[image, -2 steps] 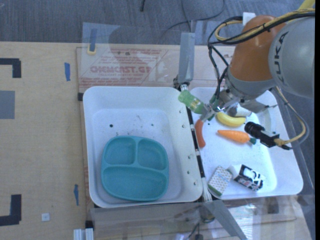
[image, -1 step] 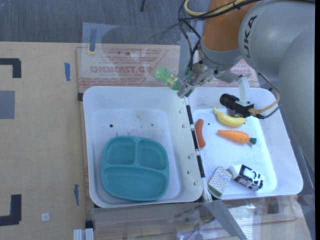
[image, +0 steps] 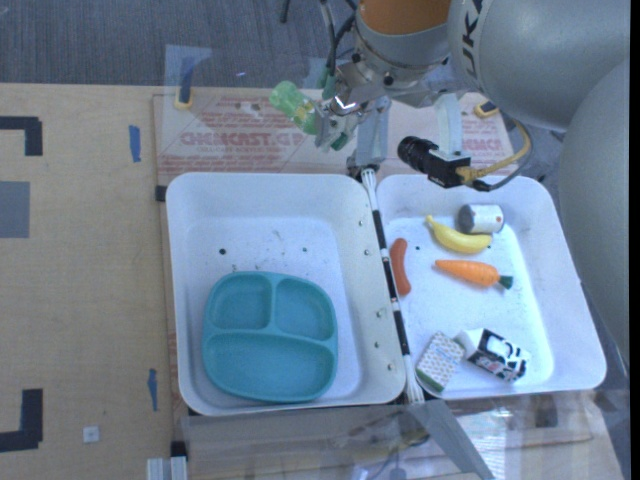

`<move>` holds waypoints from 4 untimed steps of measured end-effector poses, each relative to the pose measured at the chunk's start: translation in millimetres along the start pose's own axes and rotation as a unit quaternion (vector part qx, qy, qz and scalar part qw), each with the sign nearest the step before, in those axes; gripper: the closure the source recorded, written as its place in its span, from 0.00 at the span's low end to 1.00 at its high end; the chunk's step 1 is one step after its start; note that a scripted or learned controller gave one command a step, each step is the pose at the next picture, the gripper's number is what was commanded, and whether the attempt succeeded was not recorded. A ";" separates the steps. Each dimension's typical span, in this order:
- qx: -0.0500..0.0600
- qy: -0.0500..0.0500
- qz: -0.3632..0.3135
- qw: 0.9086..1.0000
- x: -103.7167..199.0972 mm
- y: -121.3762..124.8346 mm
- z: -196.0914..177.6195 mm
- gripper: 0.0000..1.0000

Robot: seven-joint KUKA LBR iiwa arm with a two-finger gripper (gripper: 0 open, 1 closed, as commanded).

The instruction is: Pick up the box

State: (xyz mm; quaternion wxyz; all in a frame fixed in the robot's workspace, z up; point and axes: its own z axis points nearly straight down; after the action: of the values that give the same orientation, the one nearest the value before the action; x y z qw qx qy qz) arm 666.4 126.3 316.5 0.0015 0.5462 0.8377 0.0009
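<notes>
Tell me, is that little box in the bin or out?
In. The box lies flat in the right bin, at its near edge.

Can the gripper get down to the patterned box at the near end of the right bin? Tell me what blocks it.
Probably yes. The box lies flat with open space above it. The gripper sits beyond the bins' far edge. The black-and-white carton lies close beside the box and could crowd a finger.
</notes>
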 end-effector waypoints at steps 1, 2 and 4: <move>0.000 0.000 -0.035 0.999 -53.1 -22.3 -120.0 1.00; -0.002 -0.002 -0.039 0.999 -48.8 -20.0 -131.0 1.00; 0.001 0.000 0.001 1.000 -85.5 -37.8 116.9 1.00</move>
State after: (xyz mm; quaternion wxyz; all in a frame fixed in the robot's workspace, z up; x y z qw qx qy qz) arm 666.8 32.7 199.6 0.0008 0.5469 0.8372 0.0006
